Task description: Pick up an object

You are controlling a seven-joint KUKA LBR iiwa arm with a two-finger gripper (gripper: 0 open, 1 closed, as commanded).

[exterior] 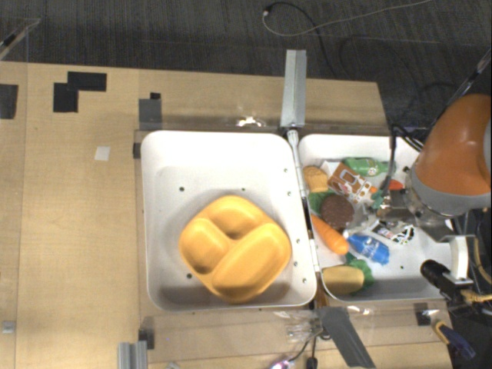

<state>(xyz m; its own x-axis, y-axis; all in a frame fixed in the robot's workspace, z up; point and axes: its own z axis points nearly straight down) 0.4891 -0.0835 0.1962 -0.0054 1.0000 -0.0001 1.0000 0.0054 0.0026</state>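
Looking down on the desk [69, 229], you see two white bins side by side. The left bin [165, 167] holds one large yellow divided tray [234, 246], lying toward its near side. The right bin [400, 283] holds a pile of small things: a carrot [332, 237], a brown disc [336, 208] just beyond it, a green packet [361, 164] at the far side, a blue wrapper [367, 247] and a yellow-green fruit [344, 278] at the near edge. The arm [455, 160] reaches in from the right over this pile. Its pincer [392, 215] sits low among the things; you cannot tell whether it is apart or together.
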